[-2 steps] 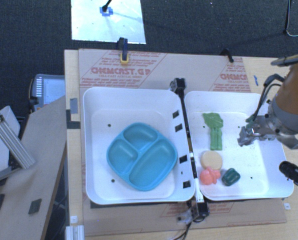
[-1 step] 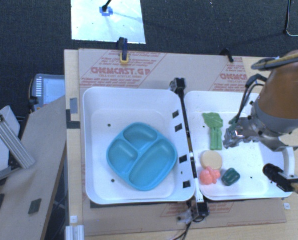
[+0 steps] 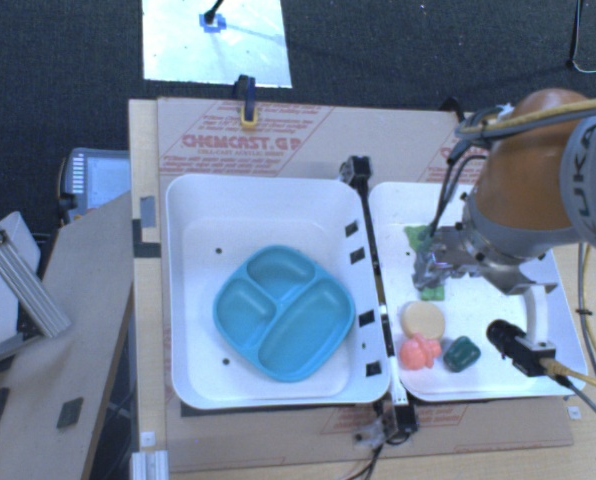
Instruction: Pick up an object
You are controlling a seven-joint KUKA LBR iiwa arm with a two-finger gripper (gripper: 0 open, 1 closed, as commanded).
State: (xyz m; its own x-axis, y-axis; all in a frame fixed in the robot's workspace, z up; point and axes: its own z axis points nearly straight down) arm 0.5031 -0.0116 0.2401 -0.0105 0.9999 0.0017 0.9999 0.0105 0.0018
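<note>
Right bin (image 3: pixel 498 373), green object (image 3: pixel 433 291) under tool (image 3: pixel 430 268)

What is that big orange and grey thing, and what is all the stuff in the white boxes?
That is a robot arm, and a computer program moves it. The camera looks down from above on two white bins. The left bin holds a blue plate with three compartments. In the right bin lie toys: a cream round one, a pink one, a dark green one and something bright green under the arm. Its gripper is down by that green thing. I cannot tell whether it holds anything.
</note>
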